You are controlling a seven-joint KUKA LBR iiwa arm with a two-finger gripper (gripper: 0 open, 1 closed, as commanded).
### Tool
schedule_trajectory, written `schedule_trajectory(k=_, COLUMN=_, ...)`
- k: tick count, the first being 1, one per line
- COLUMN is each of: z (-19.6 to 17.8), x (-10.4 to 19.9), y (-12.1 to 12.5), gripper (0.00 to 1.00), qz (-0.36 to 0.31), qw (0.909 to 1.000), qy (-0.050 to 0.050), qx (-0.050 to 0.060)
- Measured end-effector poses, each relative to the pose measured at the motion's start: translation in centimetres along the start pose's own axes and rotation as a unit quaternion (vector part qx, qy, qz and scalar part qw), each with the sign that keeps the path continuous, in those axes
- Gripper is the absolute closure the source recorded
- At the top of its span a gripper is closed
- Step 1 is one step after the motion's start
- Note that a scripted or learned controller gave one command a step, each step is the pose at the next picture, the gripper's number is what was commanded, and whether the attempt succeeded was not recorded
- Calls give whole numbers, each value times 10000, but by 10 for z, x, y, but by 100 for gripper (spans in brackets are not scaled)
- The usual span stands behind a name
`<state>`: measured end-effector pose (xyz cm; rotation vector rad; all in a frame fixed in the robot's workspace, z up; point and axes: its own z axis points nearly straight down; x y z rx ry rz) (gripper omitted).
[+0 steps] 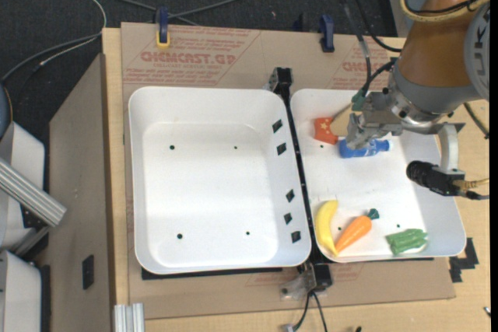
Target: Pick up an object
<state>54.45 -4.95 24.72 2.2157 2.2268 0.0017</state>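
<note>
My gripper hangs low in the right bin, right at the blue object, which lies beside an orange block near the bin's far left corner. I cannot tell how my gripper is set, as my wrist hides it. I judge this the grasp step; next I need a firm close on the blue object, then a straight lift.
</note>
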Motion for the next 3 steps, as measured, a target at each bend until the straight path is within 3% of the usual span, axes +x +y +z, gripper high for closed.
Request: schedule_trajectory(k=3, z=22, x=137, y=77, gripper=100, qz=-2, qw=10000, qy=4, qx=-2)
